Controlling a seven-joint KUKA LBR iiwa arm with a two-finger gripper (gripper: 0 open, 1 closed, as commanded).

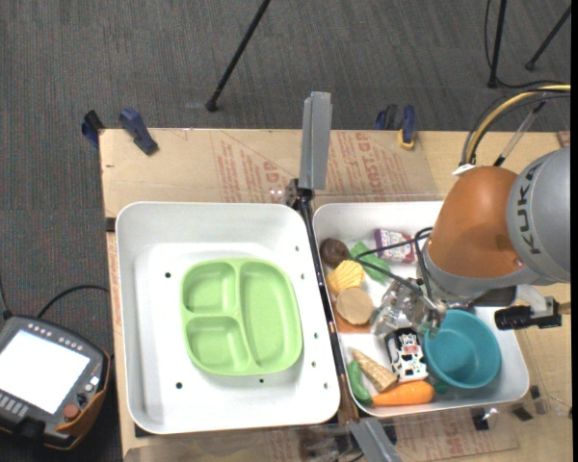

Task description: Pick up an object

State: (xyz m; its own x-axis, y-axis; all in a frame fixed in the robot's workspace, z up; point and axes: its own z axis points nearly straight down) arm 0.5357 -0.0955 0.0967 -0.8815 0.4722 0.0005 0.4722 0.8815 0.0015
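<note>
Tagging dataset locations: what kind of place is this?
Likely a robotics lab: a cardboard-topped bench on grey carpet, tripod legs behind it, and a teach pendant on the floor.

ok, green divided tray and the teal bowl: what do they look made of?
Green divided tray: likely moulded plastic, matte pastel surface, rounded compartment ridges, no glare. Teal bowl: probably plastic too, smooth uniform colour with a soft sheen on the rim. Neither can be confirmed from looks alone.

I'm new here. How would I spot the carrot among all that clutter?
Look at the right-hand white bin, the crowded one under the grey arm. Follow its near edge to the teal bowl; the carrot lies flat just left of it. It is the only long, bright orange piece there.
</note>
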